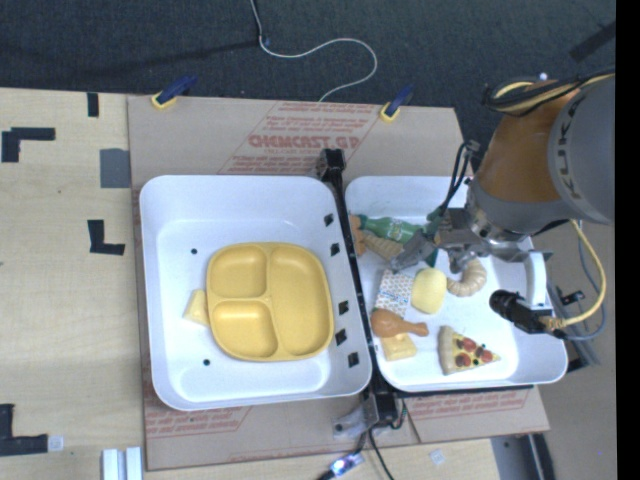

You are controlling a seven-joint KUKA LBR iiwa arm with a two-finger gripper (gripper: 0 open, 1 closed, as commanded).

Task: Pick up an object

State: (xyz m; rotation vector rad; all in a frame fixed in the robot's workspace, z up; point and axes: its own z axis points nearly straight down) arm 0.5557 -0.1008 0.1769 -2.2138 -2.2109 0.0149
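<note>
Camera view looks down on my two white bins side by side on the table: the left bin (165, 368) and the right bin (540, 373). My arm (540, 158) comes in from the right, and my pincer (432, 243) hangs low over the upper middle of the right bin. Whether it is released or clenched, I cannot tell; the wrist hides too much, and I see nothing plainly held in it.

What the coming move turns on, as I judge it, is what lies nearest under me. A pale yellow rounded piece (430, 290) sits just below the pincer in this view, toward the near edge of the bin, so a short descent toward the camera side would reach it. It is roughly round, with no long axis to line up with. A tan curled piece (467, 278) touches or nearly touches it on its right.

Counting the right bin: one green packet (388, 230) up-left of the pincer, lying with its long axis across the bin; one checked white square (395, 290); one drumstick (392, 321); one small yellow block (399, 347) touching the drumstick's lower side; one pizza slice (463, 352); plus the rounded and curled pieces. Seven things.

The left bin holds one yellow divided plate (270, 300) and one pale yellow wedge (196, 308) tucked against its left edge.
</note>
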